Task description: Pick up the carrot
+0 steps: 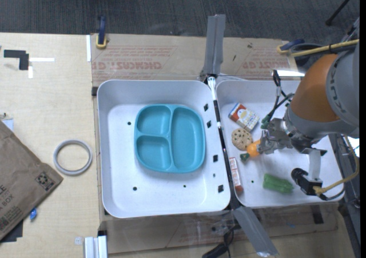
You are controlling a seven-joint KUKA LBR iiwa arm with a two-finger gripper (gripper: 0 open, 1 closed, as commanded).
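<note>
Carrot [253, 149] in right bin [297, 194], just below cookie [241, 137], green tip pointing left-down, long axis running up-right twd gripper [269, 141]. Gripper touching its orange end from the right; can't tell if it's apart or clamped

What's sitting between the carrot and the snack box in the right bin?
The cookie lies between them in the camera view: the snack box is above it, and the carrot is just below-right, at the gripper.
</note>
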